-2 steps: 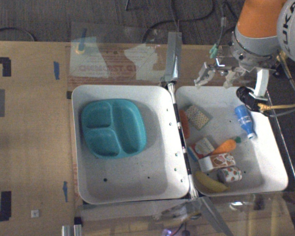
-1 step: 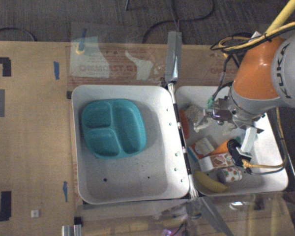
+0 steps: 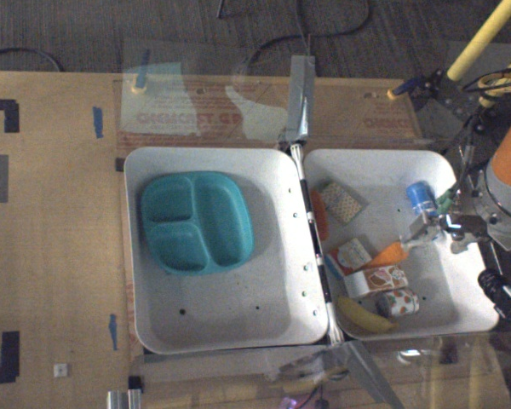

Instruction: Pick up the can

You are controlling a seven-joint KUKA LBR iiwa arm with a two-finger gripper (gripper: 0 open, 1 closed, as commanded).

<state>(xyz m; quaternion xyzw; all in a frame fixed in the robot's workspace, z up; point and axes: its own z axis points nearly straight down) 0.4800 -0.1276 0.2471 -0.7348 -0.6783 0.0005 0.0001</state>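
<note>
In the right bin (image 3: 460, 309), can (image 3: 399, 302) lies touching banana (image 3: 364, 315).

Dim, soft and slightly blurred throughout (glare on the bins (image 3: 153, 313)).

Two white bins stand side by side: the left bin (image 3: 145, 313) and the right bin (image 3: 460, 309). The left bin contains one teal divided plate (image 3: 196, 221). The right bin contains one blue can (image 3: 421, 197), one carrot (image 3: 387, 253), one banana (image 3: 363, 315), one patterned pad (image 3: 341, 201) and three small printed cartons (image 3: 383, 278). One gripper (image 3: 434, 227) is over the right bin.
</note>
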